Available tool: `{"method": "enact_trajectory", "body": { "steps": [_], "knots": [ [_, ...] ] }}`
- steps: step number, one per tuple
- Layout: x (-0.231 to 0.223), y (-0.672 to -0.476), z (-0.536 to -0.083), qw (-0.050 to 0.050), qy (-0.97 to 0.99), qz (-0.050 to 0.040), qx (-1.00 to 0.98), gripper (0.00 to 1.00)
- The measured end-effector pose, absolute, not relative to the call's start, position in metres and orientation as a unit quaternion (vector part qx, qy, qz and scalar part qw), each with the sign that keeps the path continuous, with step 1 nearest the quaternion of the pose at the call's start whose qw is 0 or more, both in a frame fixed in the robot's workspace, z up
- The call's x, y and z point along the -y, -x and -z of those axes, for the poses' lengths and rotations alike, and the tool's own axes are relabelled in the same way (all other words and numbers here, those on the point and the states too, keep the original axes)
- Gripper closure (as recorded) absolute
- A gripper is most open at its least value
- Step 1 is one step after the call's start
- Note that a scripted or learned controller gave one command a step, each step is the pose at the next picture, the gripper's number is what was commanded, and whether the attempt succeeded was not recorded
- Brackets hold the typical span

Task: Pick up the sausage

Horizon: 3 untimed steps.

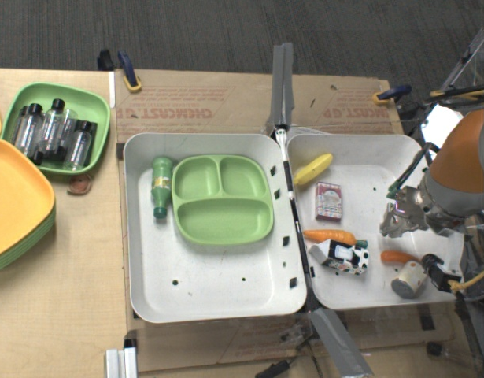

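Beige first, nearest the front rim of the right bin (360, 304): a stubby cylinder (408, 279) lying on its side, and just beyond it a short orange-red piece (397, 256) that I take for the sausage, flat on the bin floor. To its left sits a black-and-white cow toy (349, 257), with an orange carrot (329, 235) touching its far side. Above the sausage hangs the gripper (393, 220), offset a little toward the far side, seemingly lining up for a drop, and nothing is visibly in its grasp. Spread or closed? I cannot tell from this angle. Further back lie a pink box (329, 201) and a banana (313, 168), well apart from the target, so the descent looks uncluttered except for that cylinder close by
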<state>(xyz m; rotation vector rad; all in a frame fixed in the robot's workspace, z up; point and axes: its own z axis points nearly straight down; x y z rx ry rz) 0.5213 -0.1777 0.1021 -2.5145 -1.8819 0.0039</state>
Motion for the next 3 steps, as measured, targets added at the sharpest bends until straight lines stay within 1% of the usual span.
{"method": "enact_trajectory", "body": {
  "steps": [1,2,3],
  "knots": [
    [0.150,-0.543,-0.129,0.000,0.678,-0.0006,0.735,1.00],
    [0.150,-0.588,-0.135,0.000,0.637,-0.0004,0.771,1.00],
    [0.128,-0.628,-0.099,0.000,0.718,-0.0013,0.696,1.00]
  ]
}}
